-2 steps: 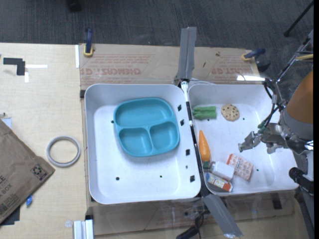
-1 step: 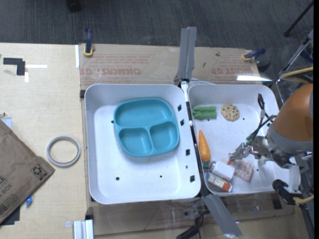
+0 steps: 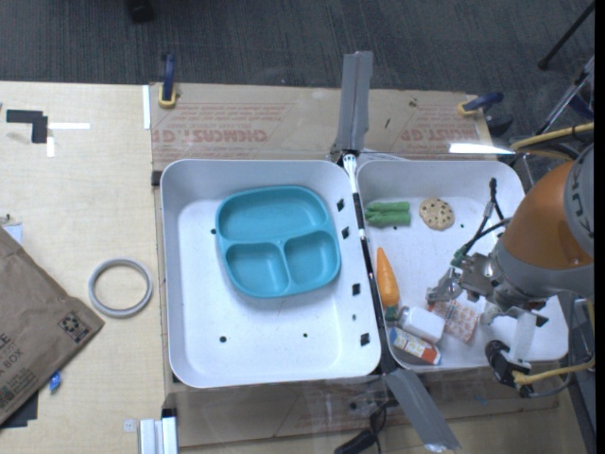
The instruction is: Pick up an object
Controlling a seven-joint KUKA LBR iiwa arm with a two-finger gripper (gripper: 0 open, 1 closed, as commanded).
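The right bin (image 3: 444, 164) holds several small items. A green bean-like piece (image 3: 388, 214) and a round cookie (image 3: 436, 214) lie near its far side. An orange carrot (image 3: 387, 277) rests along the left wall. Near the front lie a white block (image 3: 422, 324), a small carton with an orange end (image 3: 414, 347) and a red-and-white packet (image 3: 462, 321). My gripper (image 3: 456, 288) hangs low over the front right part of this bin, just above the packet, below the arm's orange band (image 3: 553, 225).
The left bin (image 3: 189, 282) holds a blue divided plate (image 3: 279, 241). On the bench to the left lie a grey tape ring (image 3: 120, 286) and a brown cardboard box (image 3: 33, 334). Cables (image 3: 515, 372) hang by the wrist at the right bin's front right corner.
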